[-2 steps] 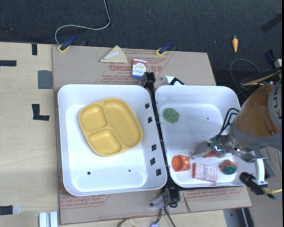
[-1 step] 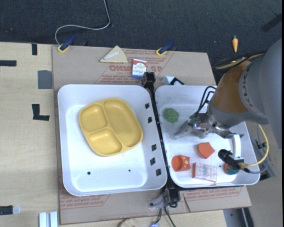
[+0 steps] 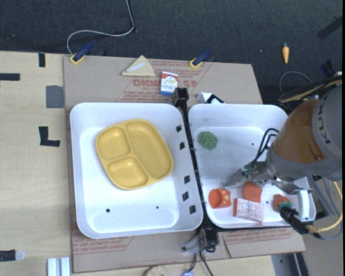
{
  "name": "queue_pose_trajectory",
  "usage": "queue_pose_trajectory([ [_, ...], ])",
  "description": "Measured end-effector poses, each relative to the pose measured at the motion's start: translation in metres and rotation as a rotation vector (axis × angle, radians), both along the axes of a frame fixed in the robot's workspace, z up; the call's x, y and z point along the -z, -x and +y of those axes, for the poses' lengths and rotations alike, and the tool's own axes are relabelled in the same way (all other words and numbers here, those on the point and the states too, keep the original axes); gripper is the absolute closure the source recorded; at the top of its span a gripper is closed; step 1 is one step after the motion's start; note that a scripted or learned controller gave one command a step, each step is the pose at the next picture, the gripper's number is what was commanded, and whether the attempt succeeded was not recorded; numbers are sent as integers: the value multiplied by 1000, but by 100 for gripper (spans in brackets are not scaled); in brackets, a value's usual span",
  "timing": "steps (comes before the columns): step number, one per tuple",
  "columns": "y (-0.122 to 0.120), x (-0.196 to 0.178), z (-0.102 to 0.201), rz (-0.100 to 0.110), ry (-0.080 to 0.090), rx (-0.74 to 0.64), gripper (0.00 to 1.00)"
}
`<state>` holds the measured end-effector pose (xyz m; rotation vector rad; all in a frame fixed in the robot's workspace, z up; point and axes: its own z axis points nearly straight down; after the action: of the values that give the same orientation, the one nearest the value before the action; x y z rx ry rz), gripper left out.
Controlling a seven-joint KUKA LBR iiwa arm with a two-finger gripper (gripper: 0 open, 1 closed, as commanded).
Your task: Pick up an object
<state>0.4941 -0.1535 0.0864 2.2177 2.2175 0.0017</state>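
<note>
End effector [image 3: 254, 176] low in right-hand shallow white bin [image 3: 236, 119], directly above small orange block [image 3: 252, 191]; open or closed, cannot tell. Orange cup [image 3: 219, 198] left of block, red-and-white packet [image 3: 248, 209] just below. Nothing visibly lifted; pick judged pending.

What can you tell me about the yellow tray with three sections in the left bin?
The yellow tray looks like smooth plastic, with rounded corners and three shallow sections: two in its upper part and one in its lower part. It holds nothing. It lies flat, right side up and turned at a slant, on the floor of the left bin, in the upper middle. It touches only the bin floor, away from the walls.
</note>
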Motion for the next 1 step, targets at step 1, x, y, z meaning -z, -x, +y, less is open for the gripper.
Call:
queue_pose_trajectory([
  [1, -2, -10, -1, -5, 3, 0, 100],
])
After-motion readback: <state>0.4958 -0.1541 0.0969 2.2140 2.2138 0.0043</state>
